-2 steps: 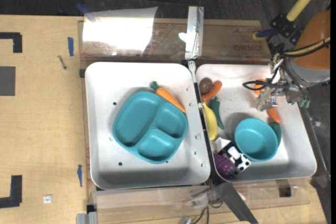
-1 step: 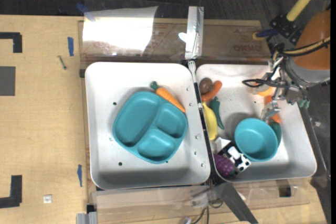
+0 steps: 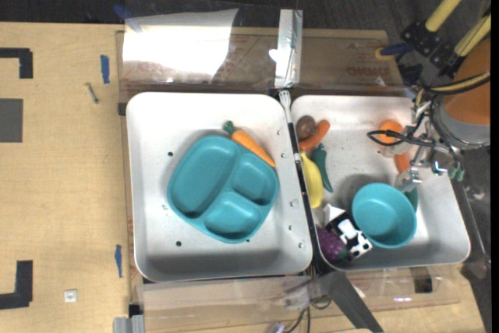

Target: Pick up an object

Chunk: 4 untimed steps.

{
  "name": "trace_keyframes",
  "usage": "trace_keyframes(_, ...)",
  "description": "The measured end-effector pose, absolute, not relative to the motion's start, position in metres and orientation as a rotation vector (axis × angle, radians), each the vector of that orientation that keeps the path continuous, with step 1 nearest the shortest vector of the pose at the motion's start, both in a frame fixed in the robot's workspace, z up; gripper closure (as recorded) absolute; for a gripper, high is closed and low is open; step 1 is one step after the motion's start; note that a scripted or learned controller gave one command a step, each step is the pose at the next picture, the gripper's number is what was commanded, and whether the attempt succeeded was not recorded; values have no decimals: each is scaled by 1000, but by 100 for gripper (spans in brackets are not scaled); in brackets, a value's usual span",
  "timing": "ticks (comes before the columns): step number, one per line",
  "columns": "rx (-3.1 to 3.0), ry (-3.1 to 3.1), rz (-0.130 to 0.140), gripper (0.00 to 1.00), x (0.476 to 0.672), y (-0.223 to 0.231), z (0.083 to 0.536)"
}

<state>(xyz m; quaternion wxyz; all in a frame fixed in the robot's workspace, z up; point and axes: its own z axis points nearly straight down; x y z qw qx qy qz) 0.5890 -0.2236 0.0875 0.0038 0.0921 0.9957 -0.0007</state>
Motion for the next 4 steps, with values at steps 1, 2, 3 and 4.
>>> trace_keyframes(1,468,3086,-2,0,561,-222,90)
trace_keyframes(2,611,3067,-2,0,569,-200,88)
trace_keyframes(3,724,3047,6,0,636,-139,87)
trace_keyframes(4,647,3066,-1,0,592,-167,88)
